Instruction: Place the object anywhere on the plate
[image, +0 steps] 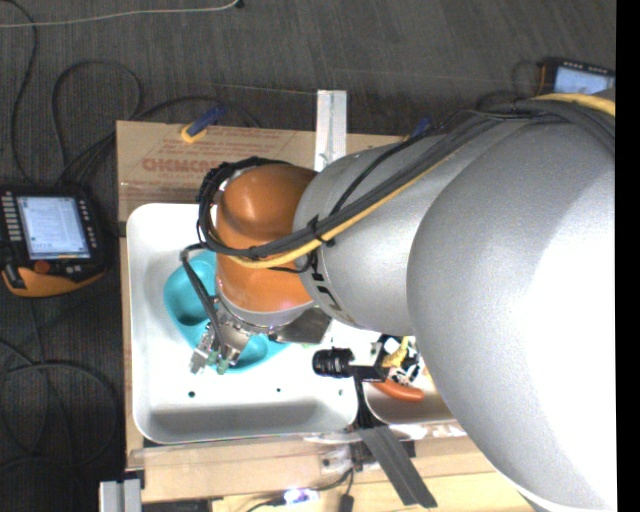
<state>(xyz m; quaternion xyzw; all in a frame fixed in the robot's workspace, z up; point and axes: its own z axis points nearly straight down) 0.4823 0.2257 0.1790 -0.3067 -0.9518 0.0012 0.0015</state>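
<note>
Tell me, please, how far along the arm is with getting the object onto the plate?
Done: the gripper is over the round turquoise plate in the left white bin. In hand: something small and greenish sits at its tip, too blurred to identify. Left: a clear release onto the plate, which this view cannot confirm.

The plate (190, 295) is turquoise, lying in a plain white bin (160, 400). The arm (500, 260) is matt grey with a glossy orange band (262, 235) (black and yellow cables cross it). The cardboard (160, 160) is tan with red lettering; the floor (100, 60) is dark grey.
</note>
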